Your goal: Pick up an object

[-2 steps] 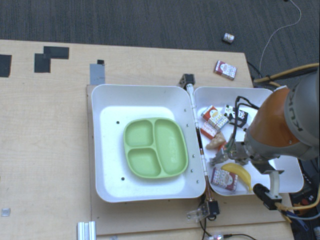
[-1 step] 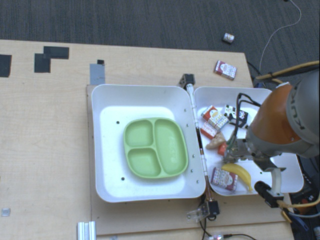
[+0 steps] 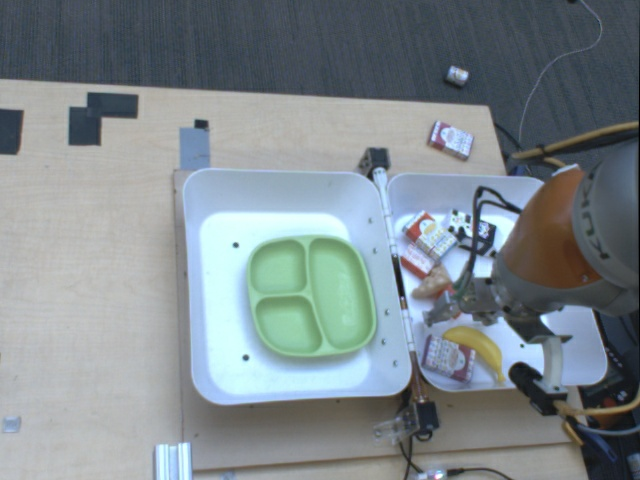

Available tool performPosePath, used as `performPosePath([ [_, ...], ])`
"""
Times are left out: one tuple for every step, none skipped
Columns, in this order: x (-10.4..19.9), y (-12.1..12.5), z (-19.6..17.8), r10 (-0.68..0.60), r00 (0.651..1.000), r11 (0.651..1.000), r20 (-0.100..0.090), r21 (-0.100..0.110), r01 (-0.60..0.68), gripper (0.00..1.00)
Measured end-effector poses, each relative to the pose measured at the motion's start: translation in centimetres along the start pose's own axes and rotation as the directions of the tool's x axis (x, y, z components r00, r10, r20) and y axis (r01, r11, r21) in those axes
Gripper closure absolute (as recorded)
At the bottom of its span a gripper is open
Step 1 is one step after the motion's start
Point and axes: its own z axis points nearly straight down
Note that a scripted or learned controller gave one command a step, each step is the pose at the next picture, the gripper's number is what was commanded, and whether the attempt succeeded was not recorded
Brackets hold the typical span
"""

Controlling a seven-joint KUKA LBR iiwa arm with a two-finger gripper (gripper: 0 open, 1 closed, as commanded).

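The right bin (image 3: 560, 193) holds several small items. A red and white packet (image 3: 428, 236) lies near the top left, with a small black and white item (image 3: 466, 224) beside it. Below them lies a brownish lump (image 3: 432, 286). A yellow banana (image 3: 478, 349) and a red packet (image 3: 447, 360) rest at the bin's front. My gripper (image 3: 452, 305) hangs low over the bin's middle, just right of the brownish lump and just above the banana. The grey wrist and orange band (image 3: 545, 243) cover the bin's right half.
The left bin (image 3: 215, 268) holds a green divided plate (image 3: 310, 296). A small red box (image 3: 451, 139) lies on the bench behind the right bin. Black tape patches (image 3: 100, 113) mark the bench's far left. Cables run along the right and front edges.
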Motion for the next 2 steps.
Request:
performPosePath([
  [-0.1,-0.3,1.1,0.002,1.000,1.000,-0.001,0.007,-0.002,0.00],
  [-0.1,0.0,0.0,-0.001,1.000,1.000,0.000,0.000,0.001,1.00],
])
